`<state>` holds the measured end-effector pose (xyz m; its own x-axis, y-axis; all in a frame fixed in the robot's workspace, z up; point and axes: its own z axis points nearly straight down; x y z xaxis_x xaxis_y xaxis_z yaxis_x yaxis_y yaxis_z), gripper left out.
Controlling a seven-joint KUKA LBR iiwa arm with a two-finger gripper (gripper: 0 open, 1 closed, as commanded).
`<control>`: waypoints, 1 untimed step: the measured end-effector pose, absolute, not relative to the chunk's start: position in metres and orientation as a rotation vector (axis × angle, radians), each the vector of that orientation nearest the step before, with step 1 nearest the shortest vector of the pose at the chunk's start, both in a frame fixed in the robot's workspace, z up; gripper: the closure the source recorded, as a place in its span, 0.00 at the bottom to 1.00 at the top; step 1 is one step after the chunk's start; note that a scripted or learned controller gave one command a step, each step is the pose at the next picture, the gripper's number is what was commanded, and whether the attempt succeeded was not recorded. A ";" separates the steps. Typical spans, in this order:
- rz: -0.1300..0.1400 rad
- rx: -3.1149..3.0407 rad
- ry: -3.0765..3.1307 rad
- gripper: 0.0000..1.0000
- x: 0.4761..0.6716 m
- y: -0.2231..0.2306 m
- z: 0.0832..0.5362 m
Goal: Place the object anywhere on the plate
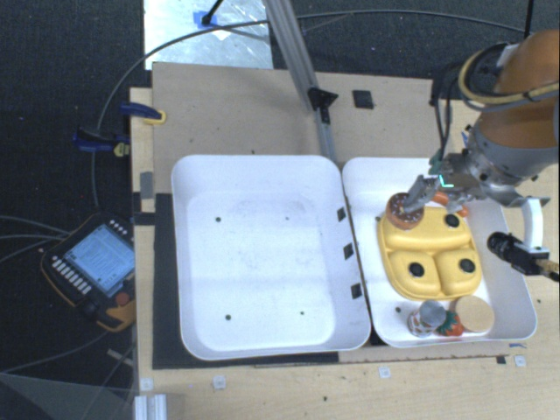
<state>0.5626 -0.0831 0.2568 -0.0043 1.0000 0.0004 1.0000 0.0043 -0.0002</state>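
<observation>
Camera view, single look down on the table [236, 112]. Two shallow white bins sat side by side: the left bin [258, 256] and the right bin [516, 300]. A yellow sectioned plate [433, 252] lay in the middle of the right bin, with three moulded compartments and dark spots in them.

The gripper [418, 198] hung over the plate's upper left corner, reaching in from the right on the grey arm [516, 138] with its orange band. Directly beneath the gripper sat a small round brownish object [399, 206], speckled, touching or overlapping the plate's rim. Whether the object was actually pinched could not be told at this slant, nor how far the gripper was spread.

Near the bin's front edge, just below the plate, lay a grey and white item [427, 316], a small red-green piece [450, 325] and a tan disc [476, 315], close together.

Judgement on handling: the round object looked small and light, probably rigid. A pinch across its outer edge seemed the sensible hold. Its rounded shape might let it roll or slip on release, so a low drop into a compartment would likely suit it.

A handheld controller [94, 265] lay left of the bins.
</observation>
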 end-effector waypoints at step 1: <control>-0.002 -2.217 -2.227 0.00 0.563 -0.083 0.257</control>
